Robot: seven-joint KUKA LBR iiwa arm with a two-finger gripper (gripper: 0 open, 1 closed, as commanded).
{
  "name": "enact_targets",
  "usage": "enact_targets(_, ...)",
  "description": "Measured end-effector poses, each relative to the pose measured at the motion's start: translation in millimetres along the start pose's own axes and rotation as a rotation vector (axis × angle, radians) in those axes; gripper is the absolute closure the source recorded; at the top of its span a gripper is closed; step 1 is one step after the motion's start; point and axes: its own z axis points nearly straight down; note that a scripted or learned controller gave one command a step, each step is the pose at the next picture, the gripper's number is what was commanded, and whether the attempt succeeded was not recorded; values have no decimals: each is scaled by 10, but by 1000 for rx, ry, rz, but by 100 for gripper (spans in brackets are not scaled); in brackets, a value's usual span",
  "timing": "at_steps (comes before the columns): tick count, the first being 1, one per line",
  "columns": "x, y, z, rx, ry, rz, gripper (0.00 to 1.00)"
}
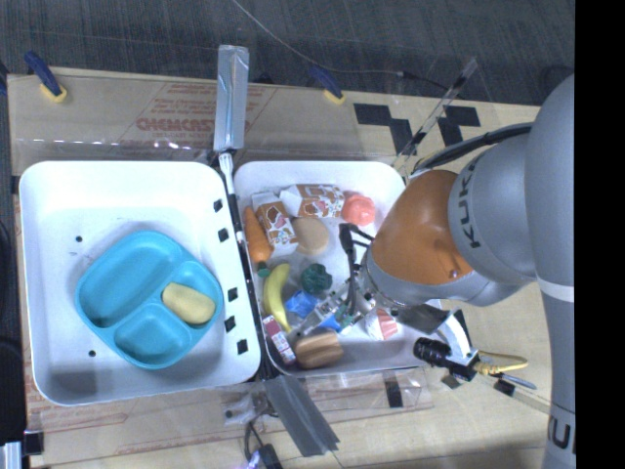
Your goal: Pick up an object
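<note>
Gripper is down in the right bin among the pile — banana just left, hot dog near the front wall — can't tell its grip state (arm hides it), so lift straight up, little room sideways.

Landmark: divider between bins
- right of divider: right bin crowded; carrot, banana, packets, bun, green piece, hot dog packed close, little bare floor
- arm overhangs bin's right half, blocks approach from above there
- gripper low among clutter, just right of banana
- left of divider: left bin roomy; blue tray with yellow item at centre; bare floor along far and left walls
</note>
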Motion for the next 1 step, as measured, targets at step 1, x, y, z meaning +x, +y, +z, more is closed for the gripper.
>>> enact_targets(1,366,731,-911,-2,0,358,100)
